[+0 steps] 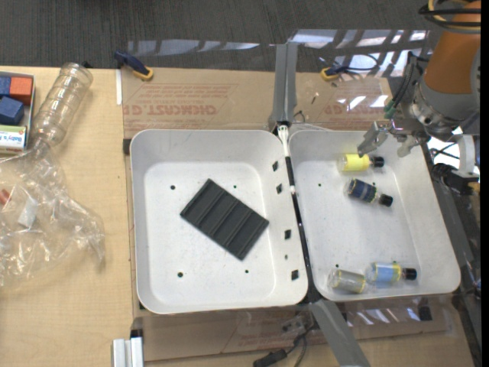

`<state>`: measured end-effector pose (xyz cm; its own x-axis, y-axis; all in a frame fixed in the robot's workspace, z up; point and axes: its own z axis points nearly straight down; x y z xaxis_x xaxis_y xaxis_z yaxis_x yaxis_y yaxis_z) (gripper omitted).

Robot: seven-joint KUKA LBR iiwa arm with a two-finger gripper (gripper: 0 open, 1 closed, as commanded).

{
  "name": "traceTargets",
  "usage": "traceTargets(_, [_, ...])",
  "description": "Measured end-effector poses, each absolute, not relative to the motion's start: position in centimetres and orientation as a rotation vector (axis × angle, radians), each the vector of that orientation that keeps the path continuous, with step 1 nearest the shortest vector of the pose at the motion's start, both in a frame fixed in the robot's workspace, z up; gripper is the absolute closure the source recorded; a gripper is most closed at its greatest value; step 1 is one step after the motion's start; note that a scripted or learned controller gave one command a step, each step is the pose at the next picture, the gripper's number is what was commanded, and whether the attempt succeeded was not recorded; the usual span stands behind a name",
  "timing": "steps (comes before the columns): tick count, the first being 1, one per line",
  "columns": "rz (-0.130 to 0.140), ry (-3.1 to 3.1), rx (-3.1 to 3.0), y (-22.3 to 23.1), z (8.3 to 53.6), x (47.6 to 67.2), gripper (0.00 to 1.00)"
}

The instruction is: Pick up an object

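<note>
Several small bottles lie in the right bin [428, 205]: a yellow bottle [354, 162] with a dark cap near the far side, a dark blue bottle [364, 192] just below it, and a pale blue bottle [390, 273] and a clear bottle [348, 280] at the near edge. A dark grey ribbed panel [224, 218] lies flat in the left bin [153, 167]. My gripper [387, 144] hangs over the far right part of the right bin, just right of and above the yellow bottle. Its fingers [372, 139] are spread open with nothing between them.
On the bench to the left lie a clear plastic bottle [59, 102], crumpled plastic wrap [38, 212] and a box of blue and orange blocks [15, 98]. Two clamps [134, 66] [334, 72] sit on the cardboard behind the bins.
</note>
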<state>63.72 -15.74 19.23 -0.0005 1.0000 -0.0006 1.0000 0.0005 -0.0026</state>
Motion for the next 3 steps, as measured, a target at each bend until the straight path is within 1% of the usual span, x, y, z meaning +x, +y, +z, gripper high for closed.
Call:
traceTargets(1, [0.001, -2.308, -2.135, -16.1, 23.4, 65.9, 0.00])
traceTargets(2, [0.002, -2.253, -2.190, -14.9, 20.9, 65.9, 0.00])
traceTargets(3, [0.002, -2.226, -2.216, -16.6, 9.1, 59.7, 0.00])
